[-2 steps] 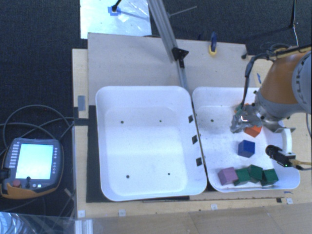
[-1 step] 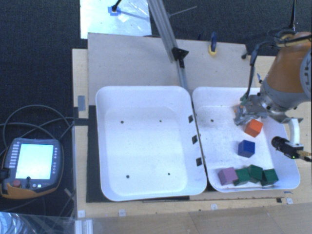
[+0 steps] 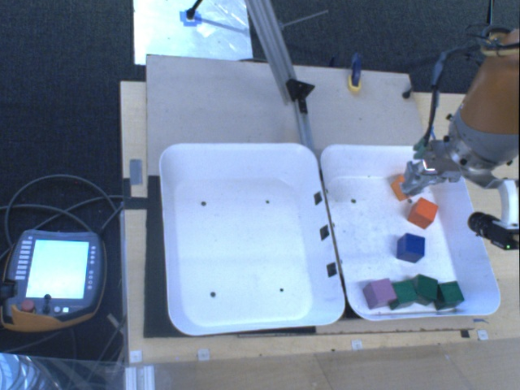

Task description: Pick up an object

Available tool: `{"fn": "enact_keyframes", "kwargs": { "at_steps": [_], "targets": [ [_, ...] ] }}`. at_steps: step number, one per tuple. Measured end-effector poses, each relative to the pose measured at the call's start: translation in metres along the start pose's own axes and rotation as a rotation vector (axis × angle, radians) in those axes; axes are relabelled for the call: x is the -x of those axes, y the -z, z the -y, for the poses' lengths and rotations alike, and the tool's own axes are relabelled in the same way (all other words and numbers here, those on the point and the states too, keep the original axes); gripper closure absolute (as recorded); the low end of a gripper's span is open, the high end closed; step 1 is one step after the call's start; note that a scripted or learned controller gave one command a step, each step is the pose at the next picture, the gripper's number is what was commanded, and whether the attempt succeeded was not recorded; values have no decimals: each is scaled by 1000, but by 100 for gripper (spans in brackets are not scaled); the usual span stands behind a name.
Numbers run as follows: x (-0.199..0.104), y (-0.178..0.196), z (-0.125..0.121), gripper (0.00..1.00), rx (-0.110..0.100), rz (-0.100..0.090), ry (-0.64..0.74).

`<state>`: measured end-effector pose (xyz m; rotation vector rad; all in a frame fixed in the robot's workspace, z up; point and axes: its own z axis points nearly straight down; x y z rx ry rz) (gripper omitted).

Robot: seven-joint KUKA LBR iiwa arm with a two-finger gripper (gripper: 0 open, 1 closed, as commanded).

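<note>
Dark carpet surrounds the bench [image 3: 244, 96] carrying two white bins. Nearest, at five o'clock in the right bin [image 3: 479, 287], lie a purple block [image 3: 378, 292] and three green blocks [image 3: 422, 291]. Farther back sit a blue cube [image 3: 410, 247] and an orange cube [image 3: 422, 212]. Beyond, at two o'clock, the hand [image 3: 414, 179] hangs over another orange block [image 3: 398, 188]; whether its fingers are apart I cannot tell.

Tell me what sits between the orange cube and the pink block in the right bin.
In the camera view, the blue cube lies between the orange cube and the pink block.
</note>
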<state>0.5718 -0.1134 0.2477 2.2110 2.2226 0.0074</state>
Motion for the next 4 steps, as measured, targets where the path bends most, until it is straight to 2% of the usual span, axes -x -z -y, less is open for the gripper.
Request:
{"fn": "enact_keyframes", "kwargs": {
  "at_steps": [3, 4],
  "targets": [
    [-163, 6, -56, 100, -3, -3, 5],
    [-207, -15, -68, 100, -7, -3, 4]
  ]
}}
